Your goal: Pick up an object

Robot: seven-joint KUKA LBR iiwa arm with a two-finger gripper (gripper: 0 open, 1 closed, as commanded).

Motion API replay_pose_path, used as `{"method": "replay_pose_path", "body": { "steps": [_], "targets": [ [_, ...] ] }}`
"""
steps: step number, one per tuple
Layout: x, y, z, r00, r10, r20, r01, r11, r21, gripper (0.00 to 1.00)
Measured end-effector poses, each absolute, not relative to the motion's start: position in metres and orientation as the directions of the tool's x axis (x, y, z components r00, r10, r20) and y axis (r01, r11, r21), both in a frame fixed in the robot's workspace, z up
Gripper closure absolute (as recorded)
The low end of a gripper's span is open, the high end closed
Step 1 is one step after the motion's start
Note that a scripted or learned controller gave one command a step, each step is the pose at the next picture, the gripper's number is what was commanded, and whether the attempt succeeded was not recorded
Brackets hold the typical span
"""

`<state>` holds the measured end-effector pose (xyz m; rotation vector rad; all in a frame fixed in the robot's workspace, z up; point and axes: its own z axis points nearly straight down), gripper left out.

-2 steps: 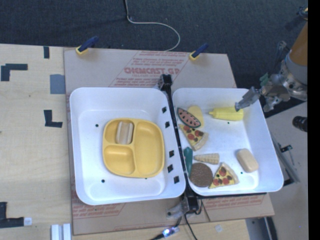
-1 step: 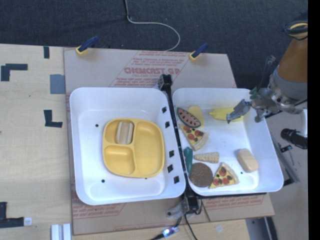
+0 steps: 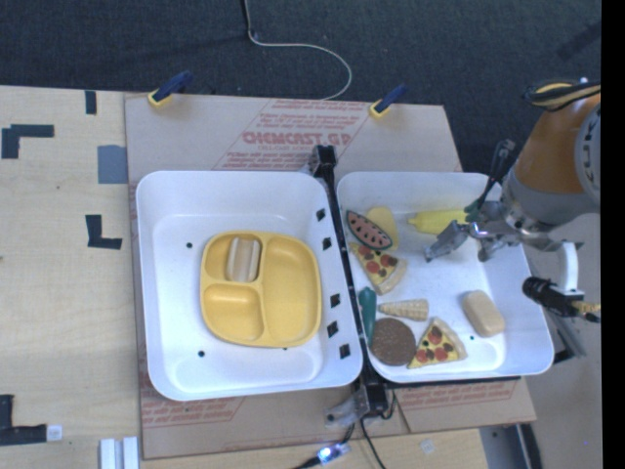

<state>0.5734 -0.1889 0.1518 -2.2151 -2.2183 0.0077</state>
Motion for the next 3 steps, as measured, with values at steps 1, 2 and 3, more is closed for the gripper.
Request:
{"method": "replay_pose_path", "body": {
  "steps": [1,2,3],
  "targets": [
    [0.570,-0.189,0.108,-0.002,1.000,0.000,1.000,0.002,-0.006,0.00],
    [0.571,-0.188,0.083,-0.003,1.000,-0.001,1.000,0.003,-0.002,0.00],
    [0.571,-0.188,0.095,-0.003,1.000,-0.003,1.000,0.003,0.001,1.00]
  ]
}}
